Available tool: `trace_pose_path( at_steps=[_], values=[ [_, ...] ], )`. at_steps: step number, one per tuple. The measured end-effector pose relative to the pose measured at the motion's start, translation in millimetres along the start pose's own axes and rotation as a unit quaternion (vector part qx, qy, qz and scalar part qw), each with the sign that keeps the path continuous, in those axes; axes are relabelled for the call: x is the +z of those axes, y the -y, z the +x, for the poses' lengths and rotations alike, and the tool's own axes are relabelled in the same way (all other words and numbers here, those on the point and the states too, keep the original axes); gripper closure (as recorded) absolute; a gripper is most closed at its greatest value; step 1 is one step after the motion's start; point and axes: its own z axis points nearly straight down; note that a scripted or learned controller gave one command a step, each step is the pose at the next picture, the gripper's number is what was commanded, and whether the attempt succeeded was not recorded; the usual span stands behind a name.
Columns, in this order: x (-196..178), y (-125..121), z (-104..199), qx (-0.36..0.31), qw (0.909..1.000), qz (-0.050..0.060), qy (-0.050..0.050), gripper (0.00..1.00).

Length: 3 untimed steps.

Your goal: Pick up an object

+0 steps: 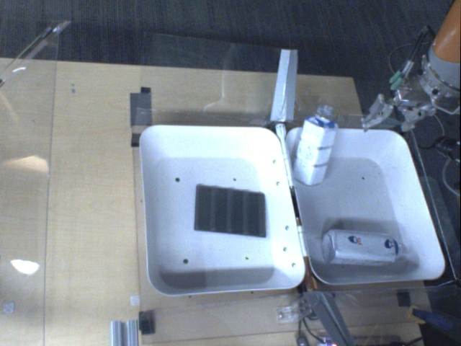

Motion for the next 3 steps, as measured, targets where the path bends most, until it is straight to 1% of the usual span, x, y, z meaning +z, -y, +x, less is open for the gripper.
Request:
trace_pose_path(
  at_steps=[1,2,3],
  values=[
    [105.8,81.3,-14.7,-0.007,1.0000,0.001,0.000,0.00],
    [187.1,11.6,-28.9,-0.136,0.9907,-0.002,0.001,0.00],
    [187.8,-18.3,4.5,-0.224,0.9746,0.008,0.003,0.00]
  ],
)
